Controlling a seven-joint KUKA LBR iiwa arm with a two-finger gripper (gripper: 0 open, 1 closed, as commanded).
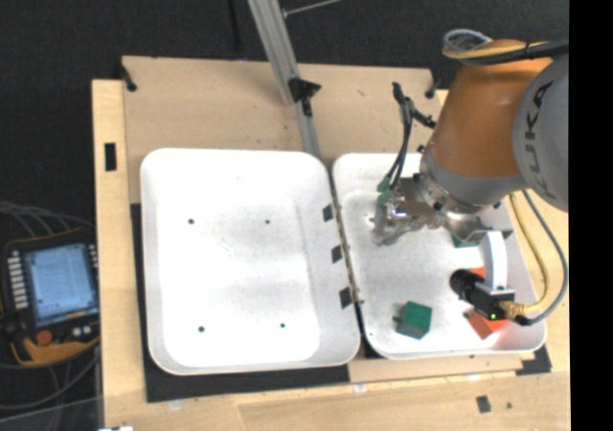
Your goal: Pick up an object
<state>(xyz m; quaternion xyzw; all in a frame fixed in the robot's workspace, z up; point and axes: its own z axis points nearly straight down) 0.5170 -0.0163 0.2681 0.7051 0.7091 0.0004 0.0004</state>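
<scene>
Two-finger metal gripper [391, 220] low over the upper left of the right white bin [369, 338], finger opening and any hold impossible to tell, small dark green block [414, 319] lying near that bin's lower edge, well apart from the gripper, left white bin [158, 228] beside it

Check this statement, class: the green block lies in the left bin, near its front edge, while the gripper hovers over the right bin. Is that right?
Not quite. The camera view shows the green block in the right bin, near its front edge. The gripper does hover over the right bin.
</scene>
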